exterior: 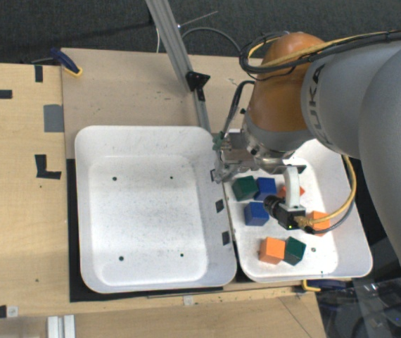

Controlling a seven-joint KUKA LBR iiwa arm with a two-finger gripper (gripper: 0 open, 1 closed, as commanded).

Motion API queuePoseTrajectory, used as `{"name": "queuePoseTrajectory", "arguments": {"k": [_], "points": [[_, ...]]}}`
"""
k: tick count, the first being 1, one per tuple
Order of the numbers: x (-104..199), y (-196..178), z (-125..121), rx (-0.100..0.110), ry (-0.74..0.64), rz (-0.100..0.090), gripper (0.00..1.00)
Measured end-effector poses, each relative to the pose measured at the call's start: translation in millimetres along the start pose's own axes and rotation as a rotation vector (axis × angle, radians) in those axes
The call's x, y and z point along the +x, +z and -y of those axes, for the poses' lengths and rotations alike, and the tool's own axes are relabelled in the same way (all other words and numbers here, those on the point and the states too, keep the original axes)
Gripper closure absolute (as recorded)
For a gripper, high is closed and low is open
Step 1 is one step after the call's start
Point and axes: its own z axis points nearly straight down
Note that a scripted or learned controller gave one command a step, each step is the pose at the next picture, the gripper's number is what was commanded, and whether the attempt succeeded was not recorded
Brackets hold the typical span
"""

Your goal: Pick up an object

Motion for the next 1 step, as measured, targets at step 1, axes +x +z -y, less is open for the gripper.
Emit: {"name": "queuePoseTrajectory", "arguments": {"k": [1], "points": [[52.7,-9.7,-1.6,-0.003,-0.001,0.0,1.0]]}}
